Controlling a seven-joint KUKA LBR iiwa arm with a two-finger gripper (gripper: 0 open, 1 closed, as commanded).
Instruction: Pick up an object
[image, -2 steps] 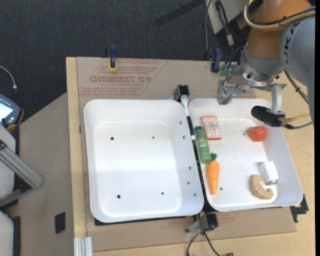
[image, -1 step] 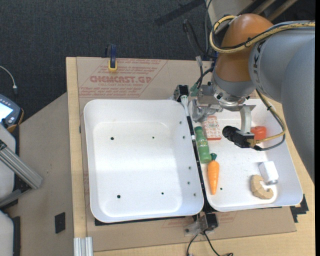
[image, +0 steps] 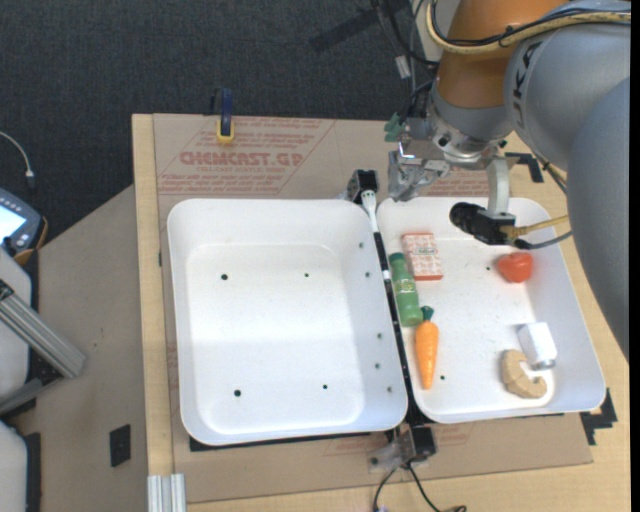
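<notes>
The right bin (image: 560, 300) holds several objects. A red and white packet (image: 422, 255) lies near its far left. Just in front of it, a green bottle (image: 405, 288) rests along the left wall, and an orange carrot (image: 427, 345) lies in front of the bottle. A red tomato-like ball (image: 515, 266) sits towards the right. A white block (image: 537, 342) and a tan curved piece (image: 523, 375) lie at the near right. My gripper (image: 413, 182) hangs above the bin's far left corner, open, with nothing between its fingers.
The left bin (image: 190, 300) stands next to the right one, and their walls meet along a dark seam (image: 385, 290). A blue and yellow clamp (image: 225, 115) sits on the cardboard at the back. The big grey arm (image: 590, 120) overhangs the right side.
</notes>
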